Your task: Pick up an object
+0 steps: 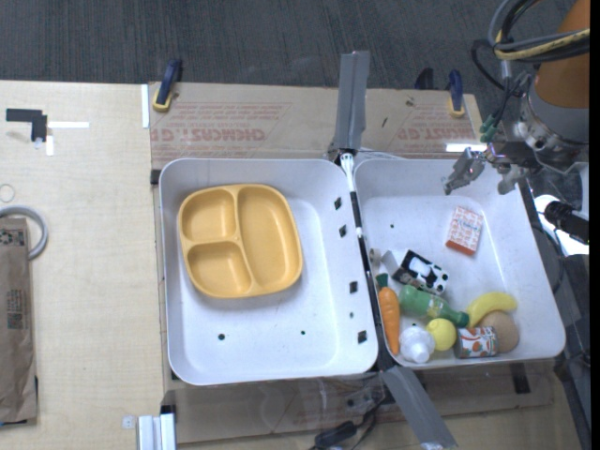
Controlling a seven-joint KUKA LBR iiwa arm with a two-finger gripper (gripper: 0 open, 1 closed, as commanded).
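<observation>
Right bin (525, 251): toys crowd carrot (389, 319).

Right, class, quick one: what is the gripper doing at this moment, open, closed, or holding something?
Gripper: open, holding nothing, above the top edge of the right bin.

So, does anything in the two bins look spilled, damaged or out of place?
Nothing looks damaged or spilled. The yellow three-compartment plastic plate lies flat in the left white bin. The toy foods are crowded into the right white bin's near corner, and the small orange-and-white box lies apart.
</observation>
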